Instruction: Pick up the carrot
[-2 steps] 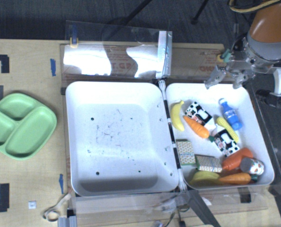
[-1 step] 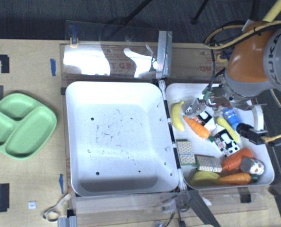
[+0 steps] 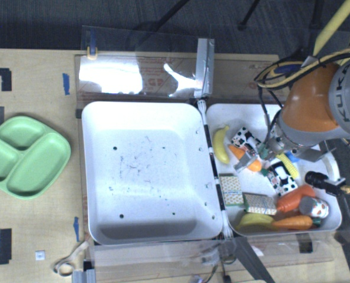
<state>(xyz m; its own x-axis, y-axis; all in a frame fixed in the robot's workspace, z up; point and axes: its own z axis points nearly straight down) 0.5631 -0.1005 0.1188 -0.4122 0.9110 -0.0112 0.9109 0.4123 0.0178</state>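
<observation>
Arm's down over the right bin (image 3: 334, 214), gripper (image 3: 254, 158) among the toys near the banana (image 3: 221, 145); can't tell how its jaws stand. The carrot (image 3: 293, 221) lies along the bin's near wall.

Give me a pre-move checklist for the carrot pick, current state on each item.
1. Carrot located: ok. The carrot lies along the near wall of the right bin.
2. Carrot top free: ok, nothing lies across it.
3. Room beside the carrot: not ok. A banana touches its left end and a grey and white toy crowds its right end.
4. Gripper over the carrot: not ok, it sits over the orange piece mid-bin.
5. Jaws open: cannot tell.
6. Left bin as drop spot: ok.
</observation>
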